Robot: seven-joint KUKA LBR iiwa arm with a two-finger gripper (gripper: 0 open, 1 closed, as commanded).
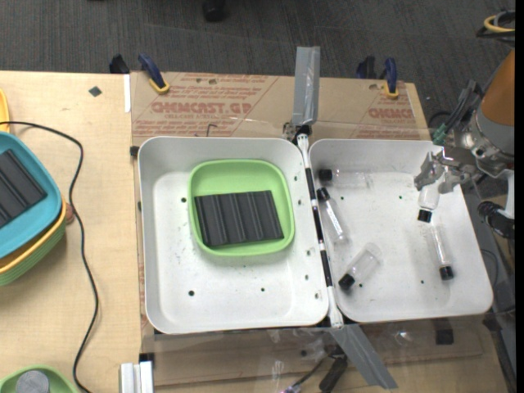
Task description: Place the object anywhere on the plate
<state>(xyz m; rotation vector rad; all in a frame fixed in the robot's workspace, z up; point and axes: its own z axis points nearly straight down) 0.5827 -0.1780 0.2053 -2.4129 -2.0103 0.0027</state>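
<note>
Starting at the near rim of the shallow white right-hand bin (409, 313), two clear plastic tubes with black caps lie loose on its floor: one tilted towards the centre wall (361, 265), one along the right side (440, 252). A third clear black-capped tube (332, 218) lies just beside the wall between the bins, with a small black cap-like piece (325, 173) beyond it.

Across that wall, the shallow white left-hand bin (237, 327) bears the rounded-square green plastic plate (241, 169), sitting a little towards the far side. A dark grey ribbed rectangular pad (239, 218) covers most of the plate's well, and nothing else rests on it.

Farther back on the right, the grey two-finger gripper (431, 178) hangs over the right bin's far right part. A short clear tube with a black end (426, 207) stands nearly upright right under it, apparently touching it. This looks like the object of the task. Whether the gripper is closed on it or merely poised above it, I cannot tell.

My judgement is that the pick is in hand and nothing is placed yet. The next move calls for a secure hold, a lift above the centre wall, travel left, and a release over the ribbed pad.

The left bin has open floor all round the plate, so a slightly off drop costs little. The centre wall and the tube lying along it are the edges to watch.

Beyond both bins lies brown printed cardboard (205, 105), held by a blue-and-yellow clamp (154, 74).
</note>
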